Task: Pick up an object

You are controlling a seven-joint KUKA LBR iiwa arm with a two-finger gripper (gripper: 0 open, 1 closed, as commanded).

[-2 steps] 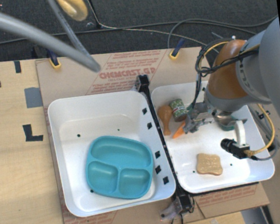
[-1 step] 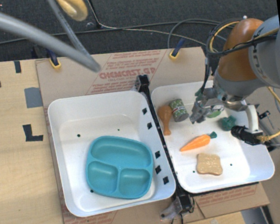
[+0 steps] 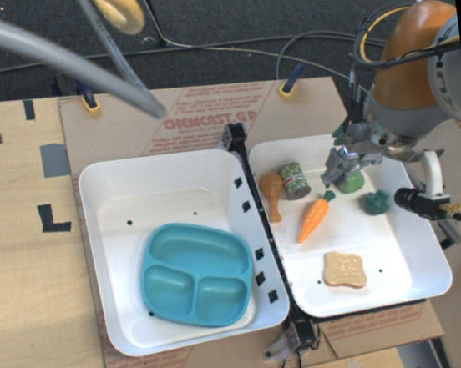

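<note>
The gripper [image 3: 344, 166] hovers over the green object [image 3: 350, 180] in the right bin [image 3: 428, 275], in approach; I cannot tell its state. Next it must descend and close.

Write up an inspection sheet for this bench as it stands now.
Surface: cardboard sheet on a wooden bench, bearing left bin and right bin.
Job's things: in the right bin, carrot, slice of bread, small can, tan piece, light green piece, dark green piece.
Clutter: blue divided tray in the left bin.
Grippers: gripper low over the right bin near the light green piece; finger state unclear.
Cables: black cable behind the bins.
Surroundings: black tape marks on the bench.
</note>
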